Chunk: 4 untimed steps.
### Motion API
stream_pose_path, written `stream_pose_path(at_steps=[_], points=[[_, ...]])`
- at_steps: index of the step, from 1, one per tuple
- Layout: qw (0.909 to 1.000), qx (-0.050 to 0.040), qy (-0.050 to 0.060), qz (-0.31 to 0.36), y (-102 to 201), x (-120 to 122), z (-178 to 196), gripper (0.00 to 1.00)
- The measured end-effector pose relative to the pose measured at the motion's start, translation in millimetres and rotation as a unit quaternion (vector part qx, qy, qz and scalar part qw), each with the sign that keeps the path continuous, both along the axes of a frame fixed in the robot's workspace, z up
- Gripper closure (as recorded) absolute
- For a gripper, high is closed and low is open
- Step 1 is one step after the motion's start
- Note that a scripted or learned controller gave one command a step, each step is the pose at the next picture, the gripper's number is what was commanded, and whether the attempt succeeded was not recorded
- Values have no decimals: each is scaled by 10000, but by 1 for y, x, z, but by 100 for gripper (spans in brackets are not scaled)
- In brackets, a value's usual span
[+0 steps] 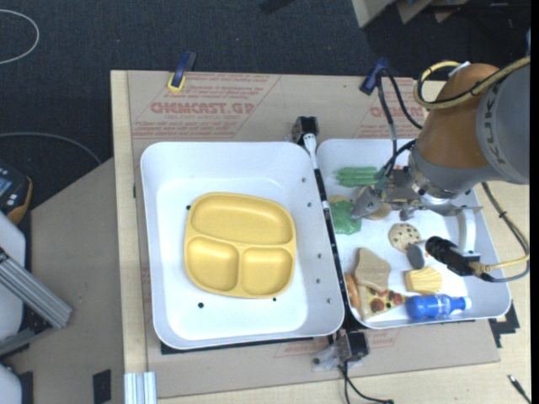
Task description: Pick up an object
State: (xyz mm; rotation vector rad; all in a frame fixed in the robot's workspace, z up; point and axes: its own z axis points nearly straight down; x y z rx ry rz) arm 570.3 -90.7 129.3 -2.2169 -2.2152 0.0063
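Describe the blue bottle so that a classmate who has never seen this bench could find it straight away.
Start at the right white bin, the one crowded with small items. Look along its near edge: the blue bottle lies on its side there, just below a yellow wedge. It is the only blue item in either bin.

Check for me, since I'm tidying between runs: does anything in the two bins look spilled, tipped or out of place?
Nothing looks spilled or broken. The blue bottle lies on its side in the right bin among crowded toy foods, and the yellow divided plate sits slightly askew in the left bin.
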Motion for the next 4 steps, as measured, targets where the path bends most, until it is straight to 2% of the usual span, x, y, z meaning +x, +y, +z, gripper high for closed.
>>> stream_pose_path(at_steps=[1,2,3,4], points=[[10000,-8,-29,-2,0,0,-45,0],[10000,-8,-70,-4,0,2,-31,100],[10000,-22,-69,2,-2,0,13,100],[10000,-22,-86,12,2,11,70,100]])
